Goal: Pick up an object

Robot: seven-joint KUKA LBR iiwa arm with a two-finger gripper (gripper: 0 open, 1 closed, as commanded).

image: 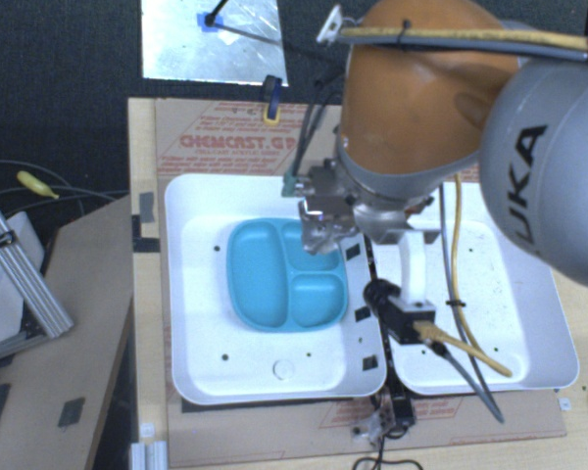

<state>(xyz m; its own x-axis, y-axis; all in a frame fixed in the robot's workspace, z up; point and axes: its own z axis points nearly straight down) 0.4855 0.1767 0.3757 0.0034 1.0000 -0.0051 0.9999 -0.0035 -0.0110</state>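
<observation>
From above, the left white bin (pixel 206 360) sits in the middle of the frame with a blue divided tray (pixel 274 287) lying flat in it — three compartments, one long one on the left and two smaller ones on the right. The tray rests toward the bin's right half, close to the wall shared with the right white bin (pixel 529 331).

The arm (pixel 451 96) comes in from the upper right, its orange band bulging large over the top centre and the grey housing filling the right edge. The tool (pixel 318 235) hangs at the tray's upper right compartment, down at or just above its rim. Whether its fingers are spread or pressed together I cannot tell — the metal is a small blur there, and I see nothing clearly pinched between them.

A yellow cable (pixel 458 262) droops from the arm across the right bin, and a black bracket (pixel 397 311) sits over the divide between the bins. Beneath both bins lies a cardboard sheet (pixel 225 140) with red lettering, on the counter (pixel 88 292). A shiny metal plate (pixel 211 27) lies at the upper left.
</observation>
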